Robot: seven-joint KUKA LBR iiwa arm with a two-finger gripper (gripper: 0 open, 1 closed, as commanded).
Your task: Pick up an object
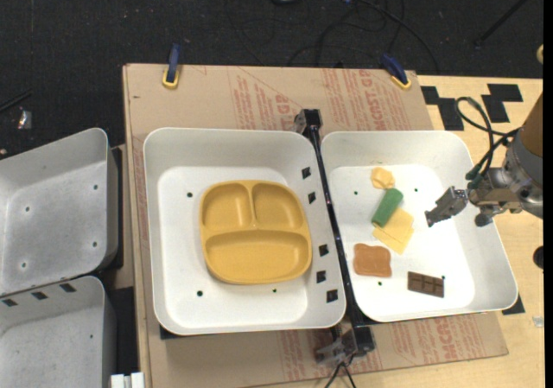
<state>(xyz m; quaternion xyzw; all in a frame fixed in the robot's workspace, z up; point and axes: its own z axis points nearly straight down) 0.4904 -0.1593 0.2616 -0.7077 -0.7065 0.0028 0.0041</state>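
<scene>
Lying left of tool (445, 206), green block (387, 206)

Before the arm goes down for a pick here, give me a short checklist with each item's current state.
1. Objects available in the right bin: ok; green block, yellow slice, small yellow piece, brown toast, chocolate bar.
2. Gripper above the right bin: ok, right of the green block.
3. Gripper carrying nothing: ok, nothing visible between the fingers.
4. Target isolated: not ok; green block overlaps the yellow slice.
5. Finger opening: cannot tell.
6. Yellow tray out of the way: ok, in the left bin.
</scene>
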